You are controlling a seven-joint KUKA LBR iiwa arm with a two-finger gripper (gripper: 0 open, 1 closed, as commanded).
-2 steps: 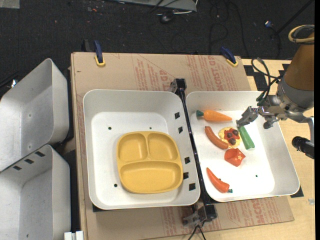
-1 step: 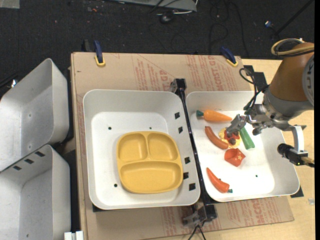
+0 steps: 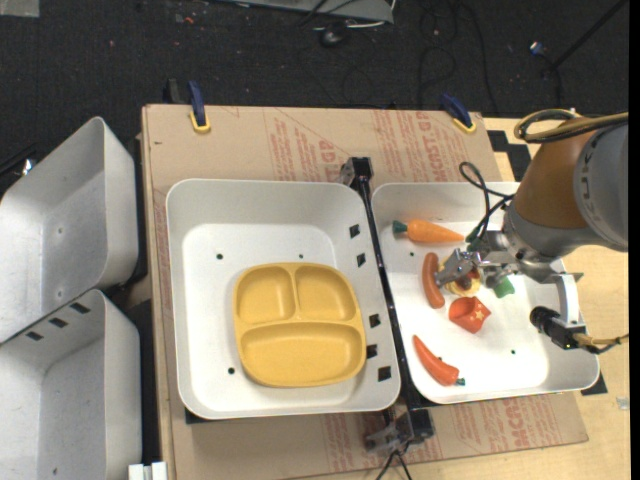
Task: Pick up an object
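Observation:
The right bin [image 3: 520,376] holds several toy foods. An orange carrot [image 3: 432,232] lies near its far left. A red sausage [image 3: 432,281] lies below it, upright in the view. A red pepper [image 3: 468,313] sits mid-bin, and a red chili with a green stem [image 3: 436,361] lies near the front left. My gripper [image 3: 459,271] hangs low over the middle of this bin, just right of the sausage and above the red pepper, over a small yellowish item [image 3: 466,286]. A green piece [image 3: 501,287] shows beside it.
The left bin [image 3: 200,268] carries a yellow divided plate [image 3: 298,324]. A black divider [image 3: 375,268] runs between the bins. The arm's orange band [image 3: 552,183] and a cable [image 3: 560,328] reach over the right bin's right side. Grey trays [image 3: 60,268] stand left of the bench.

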